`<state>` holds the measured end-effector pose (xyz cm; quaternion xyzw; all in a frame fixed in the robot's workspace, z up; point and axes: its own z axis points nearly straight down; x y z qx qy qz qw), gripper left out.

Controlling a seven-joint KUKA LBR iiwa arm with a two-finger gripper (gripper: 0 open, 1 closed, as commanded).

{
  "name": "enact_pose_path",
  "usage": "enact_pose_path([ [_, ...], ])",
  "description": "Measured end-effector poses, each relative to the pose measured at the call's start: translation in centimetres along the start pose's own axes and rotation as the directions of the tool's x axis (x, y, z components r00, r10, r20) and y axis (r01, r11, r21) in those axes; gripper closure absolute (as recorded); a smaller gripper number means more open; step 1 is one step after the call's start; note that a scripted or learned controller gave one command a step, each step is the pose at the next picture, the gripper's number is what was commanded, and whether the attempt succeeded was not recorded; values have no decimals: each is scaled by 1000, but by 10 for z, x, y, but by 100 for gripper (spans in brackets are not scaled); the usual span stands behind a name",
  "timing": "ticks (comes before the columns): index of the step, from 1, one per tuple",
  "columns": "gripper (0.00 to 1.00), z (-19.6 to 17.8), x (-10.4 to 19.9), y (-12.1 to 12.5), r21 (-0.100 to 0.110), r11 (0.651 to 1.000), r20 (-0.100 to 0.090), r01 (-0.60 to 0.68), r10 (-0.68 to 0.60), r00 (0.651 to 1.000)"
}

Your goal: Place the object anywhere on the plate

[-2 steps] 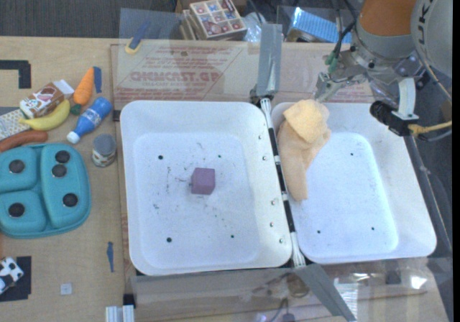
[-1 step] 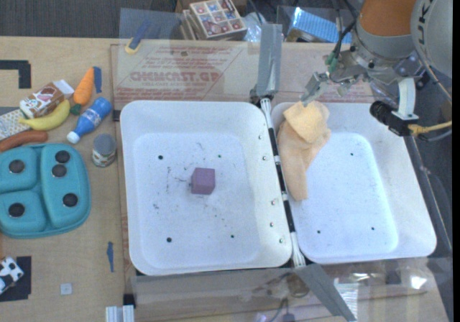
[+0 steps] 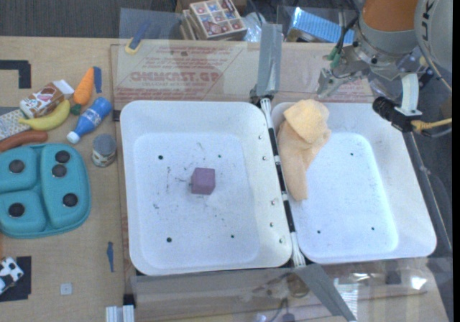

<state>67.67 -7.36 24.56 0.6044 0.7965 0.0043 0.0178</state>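
Observation:
A small purple cube (image 3: pixel 203 181) lies near the middle of the left bin (image 3: pixel 144 126). A yellow cloth (image 3: pixel 302 144) is draped along the left side of the right bin (image 3: pixel 388 169), its bunched top up against the bin's far left corner. My gripper (image 3: pixel 334 77) hangs over the far edge of the right bin, just up and to the right of the cloth's top. Nothing shows in its grasp.
On the bench left of the bins lie a teal compartment tray (image 3: pixel 36 187), a banana (image 3: pixel 47 118), a carrot (image 3: pixel 85 86), a blue bottle (image 3: pixel 90 119) and a small can (image 3: pixel 104 149). A grey divider (image 3: pixel 269 62) and boxes (image 3: pixel 215 17) stand behind the bins.

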Motion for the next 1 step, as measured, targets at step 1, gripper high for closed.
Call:
enact_pose_path([
  [1,0,0,0,0,0,1000,0,0,0,1000],
])
